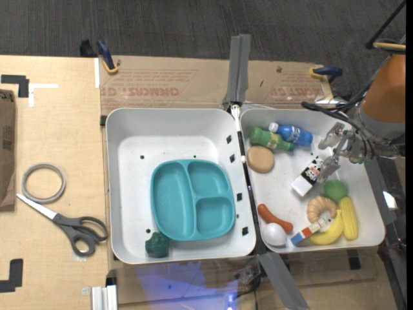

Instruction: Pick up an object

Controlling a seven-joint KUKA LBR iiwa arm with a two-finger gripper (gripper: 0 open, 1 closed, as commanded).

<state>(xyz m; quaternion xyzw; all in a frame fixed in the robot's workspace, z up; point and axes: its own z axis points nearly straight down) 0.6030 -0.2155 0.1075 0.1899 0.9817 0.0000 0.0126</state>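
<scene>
From the overhead camera we see the gripper [332, 157] low over the right bin [371, 237], at its far right side, with the orange-banded wrist behind it. Its fingers reach down toward a small white carton [308, 178] — the nearest thing to them — but whether they are spread or closed we cannot tell. The carton lies flat near the bin's middle, its long axis slanting from near-left to far-right, the printed end pointing toward the gripper. We judge the step to be the approach, with nothing lifted yet; next, the fingers must straddle the carton across its short side. Just beside it sit a green ball [335, 189] and a toy croissant [321, 206] — crowding to avoid.
</scene>
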